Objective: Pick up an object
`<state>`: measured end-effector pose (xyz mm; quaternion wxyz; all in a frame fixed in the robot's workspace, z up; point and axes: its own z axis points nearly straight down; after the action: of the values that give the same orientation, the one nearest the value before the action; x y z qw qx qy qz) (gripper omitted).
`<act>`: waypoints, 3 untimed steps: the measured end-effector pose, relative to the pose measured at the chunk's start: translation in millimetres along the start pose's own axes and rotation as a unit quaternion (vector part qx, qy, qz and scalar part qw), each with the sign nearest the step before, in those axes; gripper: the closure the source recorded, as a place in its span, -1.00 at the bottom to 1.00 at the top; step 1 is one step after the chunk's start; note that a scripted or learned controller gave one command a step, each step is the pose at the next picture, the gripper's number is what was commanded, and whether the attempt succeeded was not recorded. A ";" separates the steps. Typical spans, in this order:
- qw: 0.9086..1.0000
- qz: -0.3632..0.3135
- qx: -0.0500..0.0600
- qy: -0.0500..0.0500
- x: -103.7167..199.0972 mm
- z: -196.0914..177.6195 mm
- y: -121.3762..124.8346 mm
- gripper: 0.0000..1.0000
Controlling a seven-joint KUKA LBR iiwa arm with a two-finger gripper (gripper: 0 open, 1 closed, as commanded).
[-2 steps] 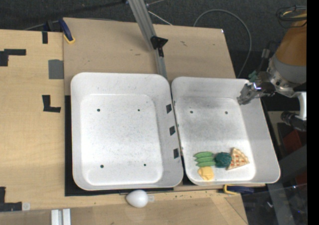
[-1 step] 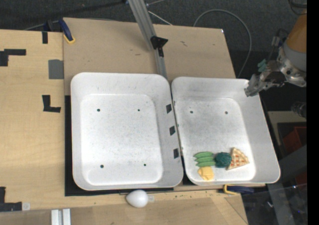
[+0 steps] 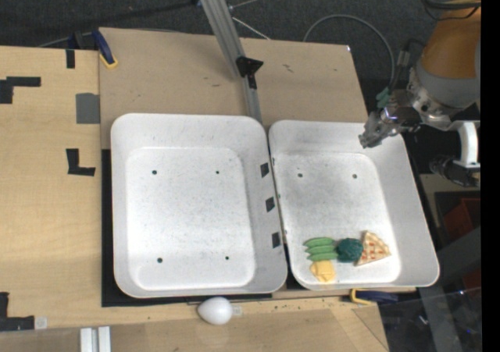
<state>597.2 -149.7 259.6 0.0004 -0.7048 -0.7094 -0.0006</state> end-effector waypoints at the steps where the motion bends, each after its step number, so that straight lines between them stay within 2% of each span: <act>1: 1.000 0.001 0.001 0.000 45.5 6.6 -7.9 1.00; 3: 1.000 0.000 0.002 0.000 159.0 35.7 -6.1 1.00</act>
<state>590.2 9.3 224.2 0.0018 -0.7048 -0.7094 0.0006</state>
